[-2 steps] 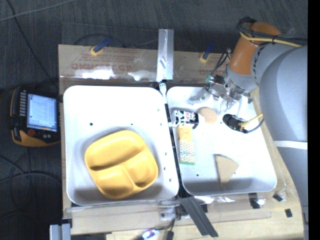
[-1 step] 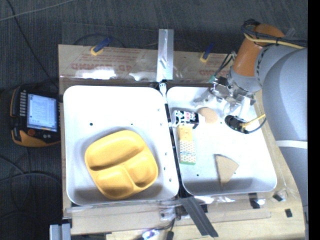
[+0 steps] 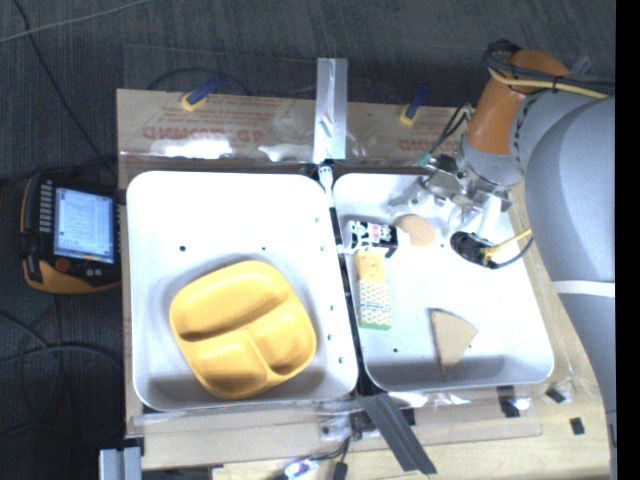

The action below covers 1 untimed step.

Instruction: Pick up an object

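Observation:
The right bin (image 3: 500, 298) holds several objects. A small black-and-white item (image 3: 370, 234) lies near its left wall, with a tan rounded piece (image 3: 418, 232) just to its right. Below them lies a long yellow-and-green packet (image 3: 373, 290). A tan wedge-shaped piece (image 3: 453, 336) rests near the bin's front. My gripper (image 3: 428, 194) hangs over the far part of the right bin, just above and behind the tan rounded piece. Nothing is visibly held in it.
A yellow divided plate (image 3: 243, 326) fills much of the left bin (image 3: 160, 218). A black ring with a yellow cable (image 3: 478, 247) hangs from the wrist over the right bin. The grey arm (image 3: 575, 198) covers the right side. A teach pendant (image 3: 70, 230) lies left of the bench.

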Each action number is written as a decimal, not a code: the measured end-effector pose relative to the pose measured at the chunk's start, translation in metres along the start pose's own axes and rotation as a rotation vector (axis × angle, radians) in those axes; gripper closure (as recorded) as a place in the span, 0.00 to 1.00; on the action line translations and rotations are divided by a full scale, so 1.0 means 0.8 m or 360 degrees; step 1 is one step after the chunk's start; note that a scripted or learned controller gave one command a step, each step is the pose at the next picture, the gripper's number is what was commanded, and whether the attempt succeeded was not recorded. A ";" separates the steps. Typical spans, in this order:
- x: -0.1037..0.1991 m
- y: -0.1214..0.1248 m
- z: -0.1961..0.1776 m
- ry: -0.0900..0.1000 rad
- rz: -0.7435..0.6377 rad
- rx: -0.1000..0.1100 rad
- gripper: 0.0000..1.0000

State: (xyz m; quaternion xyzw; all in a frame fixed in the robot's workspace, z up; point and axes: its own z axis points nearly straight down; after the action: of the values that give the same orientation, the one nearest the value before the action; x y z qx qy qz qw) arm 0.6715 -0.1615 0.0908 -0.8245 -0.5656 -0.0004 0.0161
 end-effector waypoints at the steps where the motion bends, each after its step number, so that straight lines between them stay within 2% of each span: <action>1: 0.001 -0.001 -0.008 -0.0007 -0.0005 0.0005 1.00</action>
State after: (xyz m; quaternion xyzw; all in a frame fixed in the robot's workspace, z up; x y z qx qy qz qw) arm 0.6711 -0.1606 0.0971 -0.8237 -0.5668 0.0023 0.0162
